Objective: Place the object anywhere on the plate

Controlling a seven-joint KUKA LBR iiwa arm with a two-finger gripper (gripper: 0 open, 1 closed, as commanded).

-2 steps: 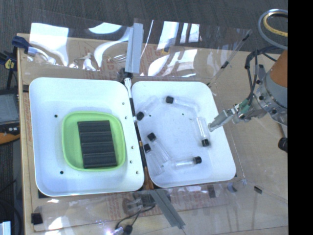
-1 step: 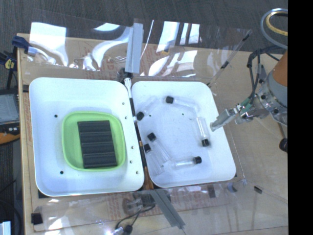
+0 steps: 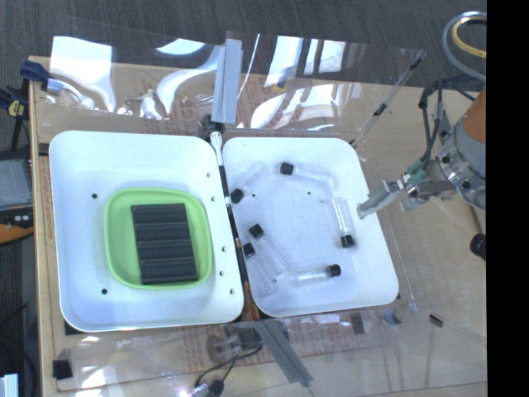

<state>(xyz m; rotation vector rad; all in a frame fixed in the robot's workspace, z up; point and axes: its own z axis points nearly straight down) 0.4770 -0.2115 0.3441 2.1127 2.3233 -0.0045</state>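
Observation:
A green plate [image 3: 117, 222] sits in the left white bin [image 3: 74, 164], with a dark ridged block [image 3: 164, 242] lying on its middle. In the right bin [image 3: 376, 275] lie several clear tubes with black caps, among them one near the back [image 3: 304, 171], one by the right wall [image 3: 340, 219] and one at the front [image 3: 311, 277]. My gripper [image 3: 369, 205] hangs over the right rim of the right bin, pointing left, just right of the tube by the wall. Nothing is visibly in its grasp.
A grey metal post [image 3: 226, 81] stands behind the seam between the bins. Clear plastic sheeting [image 3: 331, 64] and cables [image 3: 430, 131] run along the back and right. A bracket [image 3: 277, 350] lies at the front edge.

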